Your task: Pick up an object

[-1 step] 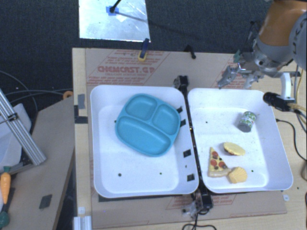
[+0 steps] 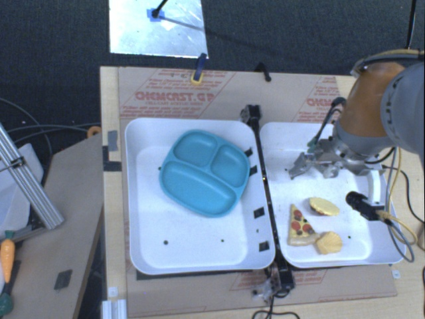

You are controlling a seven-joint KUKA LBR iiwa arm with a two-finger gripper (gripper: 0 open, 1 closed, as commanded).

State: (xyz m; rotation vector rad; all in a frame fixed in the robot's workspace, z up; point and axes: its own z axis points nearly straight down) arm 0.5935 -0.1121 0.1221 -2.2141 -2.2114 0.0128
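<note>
In the right bin lie three toy foods. A pizza slice sits near the front left, a yellow lump is just to its right, and a yellow-and-red bun-like piece lies above them. My gripper hangs over the bare middle of this bin, pointing left, up and to the left of the bun-like piece and apart from all three. Nothing shows in it.
The left bin holds a blue divided plate. A black divider runs between the bins. The grey arm with its orange band fills the right side, and a black fitting with cables lies over the right bin's edge.
</note>
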